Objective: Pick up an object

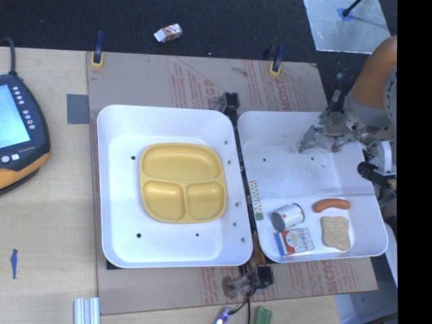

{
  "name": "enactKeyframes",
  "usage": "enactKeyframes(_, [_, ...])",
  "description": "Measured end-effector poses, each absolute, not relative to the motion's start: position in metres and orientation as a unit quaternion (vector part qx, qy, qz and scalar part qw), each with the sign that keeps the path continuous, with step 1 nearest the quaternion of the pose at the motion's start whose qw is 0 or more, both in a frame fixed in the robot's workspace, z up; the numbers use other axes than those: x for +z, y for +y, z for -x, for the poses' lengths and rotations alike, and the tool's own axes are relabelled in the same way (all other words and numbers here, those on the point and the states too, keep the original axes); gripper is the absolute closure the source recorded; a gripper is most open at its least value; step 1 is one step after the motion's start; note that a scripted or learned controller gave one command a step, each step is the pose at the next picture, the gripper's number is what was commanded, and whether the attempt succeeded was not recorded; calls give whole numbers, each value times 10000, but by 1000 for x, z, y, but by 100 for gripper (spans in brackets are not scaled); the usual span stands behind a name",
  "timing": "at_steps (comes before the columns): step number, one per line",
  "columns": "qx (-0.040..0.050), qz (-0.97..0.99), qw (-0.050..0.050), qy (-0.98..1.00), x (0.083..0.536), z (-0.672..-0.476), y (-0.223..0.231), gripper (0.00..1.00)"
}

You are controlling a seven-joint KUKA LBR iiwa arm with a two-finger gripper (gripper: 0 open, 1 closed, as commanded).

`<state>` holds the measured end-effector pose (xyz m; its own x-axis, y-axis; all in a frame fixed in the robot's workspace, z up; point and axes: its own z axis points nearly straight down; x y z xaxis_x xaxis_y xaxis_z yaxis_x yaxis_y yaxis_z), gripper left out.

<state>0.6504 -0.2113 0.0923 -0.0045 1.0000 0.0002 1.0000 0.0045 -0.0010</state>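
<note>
Hovering over the right bin point(270, 133), the metal fingers point(317, 139) are spreading open, gripping nothing. Well below them, a smooth sausage point(331, 204), round can point(289, 216), flat carton point(295, 241) and rough bread slice point(335, 233) are lying.

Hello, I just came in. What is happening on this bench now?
A grey and orange robot arm reaches in from the right, with its claw over the upper part of the right bin. The claw holds nothing. Its possible targets lie at that bin's lower end: a small can, a sausage, a toast slice and a small carton. The left bin holds a yellow divided plate.
</note>
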Motion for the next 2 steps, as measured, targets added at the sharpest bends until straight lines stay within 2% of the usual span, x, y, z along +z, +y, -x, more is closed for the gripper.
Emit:
enactKeyframes(1, [14,7060,17,-7082,91,-573,-172,0])
enactKeyframes(2, [3,7056,9,-7086,92,-656,-211,0])
